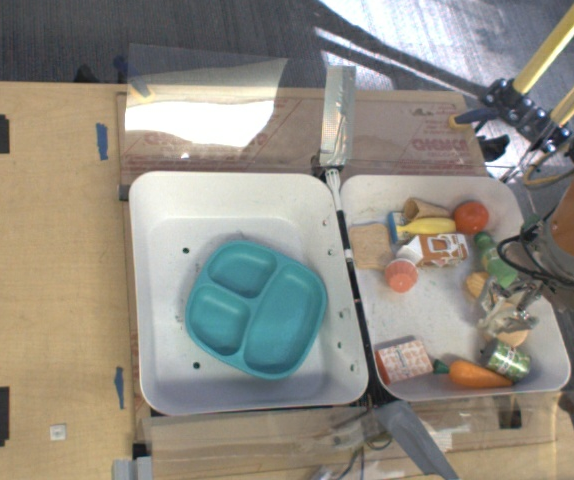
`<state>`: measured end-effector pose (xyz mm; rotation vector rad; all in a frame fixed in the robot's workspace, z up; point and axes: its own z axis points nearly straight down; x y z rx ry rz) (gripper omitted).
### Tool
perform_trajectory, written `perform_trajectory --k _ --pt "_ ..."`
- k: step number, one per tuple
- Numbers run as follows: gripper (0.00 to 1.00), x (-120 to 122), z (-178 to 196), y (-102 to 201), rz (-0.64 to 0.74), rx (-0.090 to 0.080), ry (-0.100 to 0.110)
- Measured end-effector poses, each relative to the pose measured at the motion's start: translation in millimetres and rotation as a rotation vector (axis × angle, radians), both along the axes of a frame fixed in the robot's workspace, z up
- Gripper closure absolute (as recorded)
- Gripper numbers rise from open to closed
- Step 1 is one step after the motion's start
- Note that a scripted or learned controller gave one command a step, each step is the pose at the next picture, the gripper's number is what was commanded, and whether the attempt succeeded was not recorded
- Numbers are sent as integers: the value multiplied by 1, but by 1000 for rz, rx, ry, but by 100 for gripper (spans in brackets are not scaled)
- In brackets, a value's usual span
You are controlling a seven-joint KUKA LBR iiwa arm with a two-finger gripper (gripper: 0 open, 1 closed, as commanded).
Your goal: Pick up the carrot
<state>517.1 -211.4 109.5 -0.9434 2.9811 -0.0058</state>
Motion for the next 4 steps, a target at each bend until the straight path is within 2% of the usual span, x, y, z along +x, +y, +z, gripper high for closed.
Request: perform_trajectory --k 1,2,4 --pt "100 2 11 1 -1 1 -7" --pt "100 -12 -9 5 -254 2 -3" --pt "100 -6 14 8 -251 3 -19"
